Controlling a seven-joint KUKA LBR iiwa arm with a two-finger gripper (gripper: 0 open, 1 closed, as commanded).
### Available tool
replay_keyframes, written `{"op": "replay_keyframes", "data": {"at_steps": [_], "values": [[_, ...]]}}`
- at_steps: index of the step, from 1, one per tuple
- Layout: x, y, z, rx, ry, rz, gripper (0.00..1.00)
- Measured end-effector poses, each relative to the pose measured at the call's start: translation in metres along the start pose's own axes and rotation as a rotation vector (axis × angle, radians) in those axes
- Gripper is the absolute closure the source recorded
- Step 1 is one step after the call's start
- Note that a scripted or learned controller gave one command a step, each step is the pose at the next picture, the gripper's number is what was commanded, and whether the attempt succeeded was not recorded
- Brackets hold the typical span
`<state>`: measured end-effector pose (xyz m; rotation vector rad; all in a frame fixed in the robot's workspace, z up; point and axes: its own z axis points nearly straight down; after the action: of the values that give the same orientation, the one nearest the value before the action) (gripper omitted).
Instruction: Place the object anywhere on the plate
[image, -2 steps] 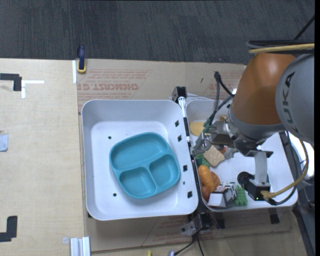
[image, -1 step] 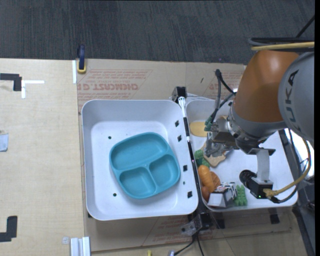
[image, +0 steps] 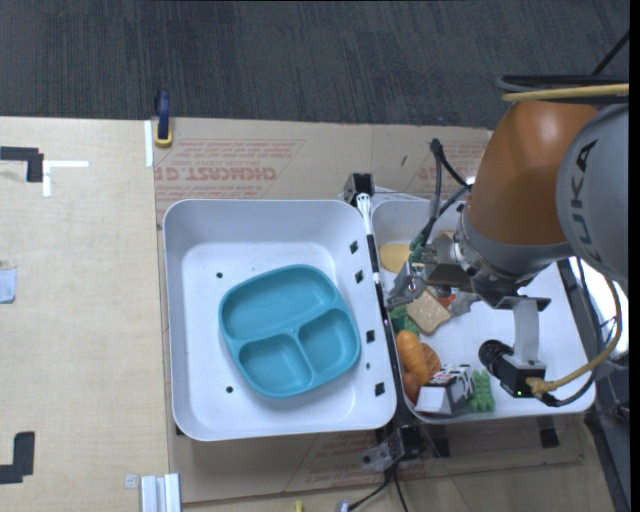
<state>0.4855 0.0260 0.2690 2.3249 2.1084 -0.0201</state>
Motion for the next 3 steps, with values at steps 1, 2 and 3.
{"op": "replay_keyframes", "data": {"at_steps": [1,2,3], "values": [[-0.001,0.001,-0.008,0.001,-0.004,-0.004,1.00],[0.052,0.012,0.034,-0.002,0.009,0.044,1.00],[0.107,0.025,0.043,-0.002,0.007,0.088,1.00]]}}
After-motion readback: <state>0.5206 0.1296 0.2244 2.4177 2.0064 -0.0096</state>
